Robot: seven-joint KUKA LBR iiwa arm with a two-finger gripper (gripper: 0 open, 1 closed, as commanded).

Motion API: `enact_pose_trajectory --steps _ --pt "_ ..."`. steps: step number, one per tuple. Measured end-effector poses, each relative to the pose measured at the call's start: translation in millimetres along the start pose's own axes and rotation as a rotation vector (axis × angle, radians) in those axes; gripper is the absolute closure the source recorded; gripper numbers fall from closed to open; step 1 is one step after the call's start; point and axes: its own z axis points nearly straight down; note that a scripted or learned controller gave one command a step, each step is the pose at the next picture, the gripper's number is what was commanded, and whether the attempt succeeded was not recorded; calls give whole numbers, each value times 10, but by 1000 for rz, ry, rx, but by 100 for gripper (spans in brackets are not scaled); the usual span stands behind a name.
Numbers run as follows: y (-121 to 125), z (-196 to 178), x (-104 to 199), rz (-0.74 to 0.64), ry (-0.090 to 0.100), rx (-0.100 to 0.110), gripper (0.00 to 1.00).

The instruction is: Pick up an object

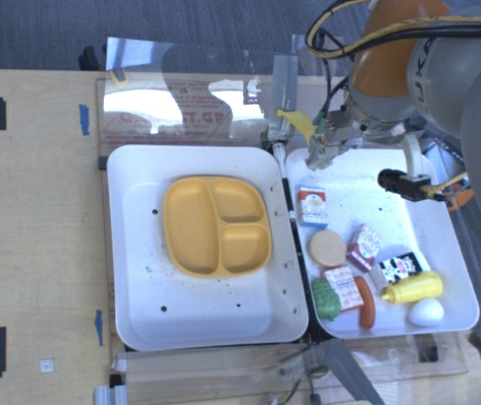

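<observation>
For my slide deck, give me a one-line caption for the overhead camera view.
Gripper above the right bin's far edge; yellow divided tray in the left bin.

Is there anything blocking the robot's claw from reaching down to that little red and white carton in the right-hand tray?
Nothing visible does. The gripper hangs over the far end of the right bin, and the red and white carton lies just nearer the camera, with bare white floor between them. The round tan disc sits beyond the carton, out of the way.

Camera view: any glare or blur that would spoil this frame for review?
Camera view: strong glare on the clear sheet behind the left bin; toys in the right bin slightly soft but readable; arm looms large and soft at upper right, casting little shadow.
</observation>
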Motion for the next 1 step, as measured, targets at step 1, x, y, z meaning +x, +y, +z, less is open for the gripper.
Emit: enact_pose_trajectory --steps 1 --pt "1 -13 -11 2 -1 -2 0"
